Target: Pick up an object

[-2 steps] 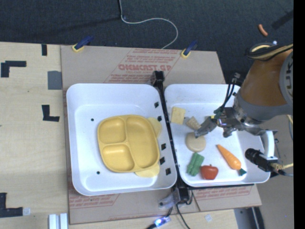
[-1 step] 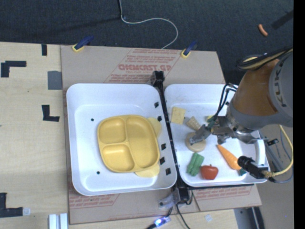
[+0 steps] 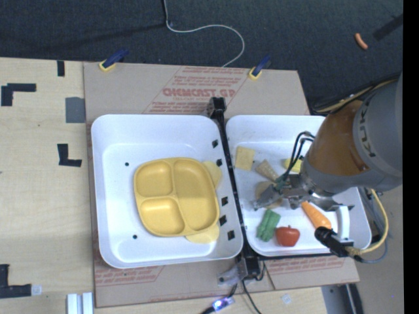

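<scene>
Hand point(image 3: 267, 200) low in right bin point(image 3: 262, 128), mid-floor, toys crowd it.

Robotics lab test bench. Two white bins point(image 3: 105, 175) sit on a cardboard sheet point(image 3: 196, 90) clamped with blue-and-yellow clips point(image 3: 112, 59); black tape marks point(image 3: 65, 156) on the wooden top, loose white cable point(image 3: 209, 31), dark carpet point(image 3: 65, 12) behind.
</scene>
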{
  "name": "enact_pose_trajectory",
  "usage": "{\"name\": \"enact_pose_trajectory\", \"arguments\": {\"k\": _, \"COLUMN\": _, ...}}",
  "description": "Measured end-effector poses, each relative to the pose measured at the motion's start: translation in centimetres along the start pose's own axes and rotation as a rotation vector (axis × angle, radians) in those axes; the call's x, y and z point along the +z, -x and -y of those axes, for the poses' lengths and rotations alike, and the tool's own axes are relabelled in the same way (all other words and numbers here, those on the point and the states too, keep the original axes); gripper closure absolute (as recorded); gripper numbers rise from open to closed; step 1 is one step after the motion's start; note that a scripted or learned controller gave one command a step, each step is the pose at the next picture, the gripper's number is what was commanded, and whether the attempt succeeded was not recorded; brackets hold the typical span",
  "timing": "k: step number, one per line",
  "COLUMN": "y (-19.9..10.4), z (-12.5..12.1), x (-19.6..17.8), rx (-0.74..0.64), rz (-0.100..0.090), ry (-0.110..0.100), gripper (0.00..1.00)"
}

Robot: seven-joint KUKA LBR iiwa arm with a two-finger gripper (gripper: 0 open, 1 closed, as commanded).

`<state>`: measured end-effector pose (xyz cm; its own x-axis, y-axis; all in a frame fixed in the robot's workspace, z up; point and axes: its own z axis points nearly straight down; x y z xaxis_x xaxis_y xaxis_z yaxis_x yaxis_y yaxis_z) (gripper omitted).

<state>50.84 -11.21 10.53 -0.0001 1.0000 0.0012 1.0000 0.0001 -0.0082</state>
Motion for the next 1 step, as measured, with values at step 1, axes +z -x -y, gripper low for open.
{"name": "enact_pose_trajectory", "arguments": {"k": 1, "y": -0.08, "z": 0.02, "x": 2.19, "rx": -0.002, "rz": 0.001, "ry": 0.005, "gripper": 0.0}}
